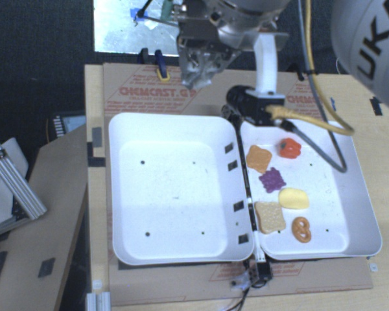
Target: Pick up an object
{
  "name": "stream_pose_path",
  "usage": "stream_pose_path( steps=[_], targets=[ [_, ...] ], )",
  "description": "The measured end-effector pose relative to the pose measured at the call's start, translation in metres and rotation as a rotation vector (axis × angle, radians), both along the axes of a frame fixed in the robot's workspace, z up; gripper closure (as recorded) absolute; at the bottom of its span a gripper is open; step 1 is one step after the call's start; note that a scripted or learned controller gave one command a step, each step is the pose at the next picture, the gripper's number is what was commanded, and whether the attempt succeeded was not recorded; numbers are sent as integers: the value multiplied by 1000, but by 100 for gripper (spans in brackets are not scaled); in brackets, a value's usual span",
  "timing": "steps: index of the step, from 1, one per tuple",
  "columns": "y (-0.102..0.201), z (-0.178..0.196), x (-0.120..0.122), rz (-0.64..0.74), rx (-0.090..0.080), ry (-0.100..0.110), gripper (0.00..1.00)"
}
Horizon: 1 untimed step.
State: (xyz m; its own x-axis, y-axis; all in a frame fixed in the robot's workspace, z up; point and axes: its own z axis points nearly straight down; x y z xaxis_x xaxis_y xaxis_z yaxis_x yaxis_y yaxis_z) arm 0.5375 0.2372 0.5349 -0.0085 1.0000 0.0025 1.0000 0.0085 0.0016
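The right bin [350,206] holds several small toy foods: a red tomato-like piece [289,148], an orange cracker [259,158], a purple grape bunch [271,180], a yellow lemon-like piece [294,198], a tan bread slice [270,216] and a brown pretzel [301,229]. My gripper [197,76] hangs high above the bench, over the cardboard behind the left bin [172,193], well apart from all the objects. I see nothing between its fingers.
The two white bins sit side by side on a cardboard sheet [149,92]. Blue and yellow clamps [161,67] stand at the cardboard's back edge. A yellow cable [318,118] loops over the back of the right bin.
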Motion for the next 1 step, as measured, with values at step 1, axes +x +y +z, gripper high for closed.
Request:
stream_pose_path(
  steps=[1],
  targets=[
    [-3,0,1,-5,-1,0,0]
  ],
)
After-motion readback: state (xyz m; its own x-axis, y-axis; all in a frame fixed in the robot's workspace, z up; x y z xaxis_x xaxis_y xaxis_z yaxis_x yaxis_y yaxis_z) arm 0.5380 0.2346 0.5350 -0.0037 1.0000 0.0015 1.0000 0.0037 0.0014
